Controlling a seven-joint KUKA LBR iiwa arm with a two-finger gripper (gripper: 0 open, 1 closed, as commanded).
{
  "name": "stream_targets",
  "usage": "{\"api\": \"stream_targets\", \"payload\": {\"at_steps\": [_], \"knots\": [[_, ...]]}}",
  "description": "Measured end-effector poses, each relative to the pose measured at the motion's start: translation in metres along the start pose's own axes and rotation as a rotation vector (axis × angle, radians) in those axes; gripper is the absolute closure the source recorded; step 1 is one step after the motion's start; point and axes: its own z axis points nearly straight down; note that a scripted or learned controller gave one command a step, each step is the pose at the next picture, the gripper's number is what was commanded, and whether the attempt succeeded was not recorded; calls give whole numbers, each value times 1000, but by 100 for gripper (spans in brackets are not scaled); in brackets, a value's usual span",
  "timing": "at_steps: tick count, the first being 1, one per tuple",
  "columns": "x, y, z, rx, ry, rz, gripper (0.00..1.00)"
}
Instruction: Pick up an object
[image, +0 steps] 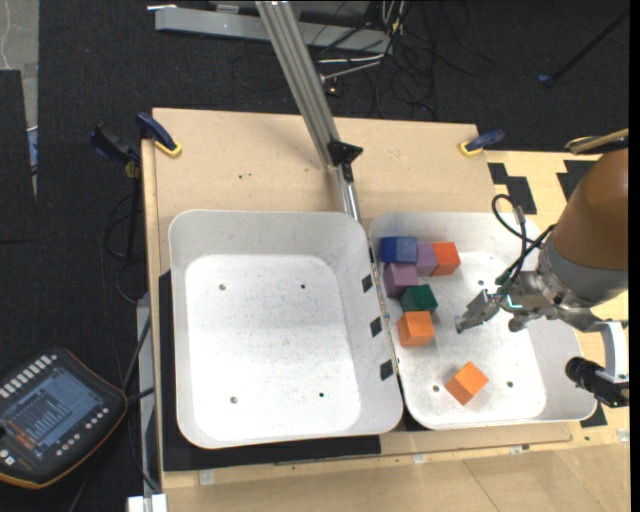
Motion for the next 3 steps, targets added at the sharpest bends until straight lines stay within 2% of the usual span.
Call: {"api": "stream_targets", "payload": {"at_steps": [1,2,3], "knots": [[0,1,-2,-4,-1,1,0],[3,-10,53,2,1,2,0],[3,-10,101,-3,-1,2,0]]}}
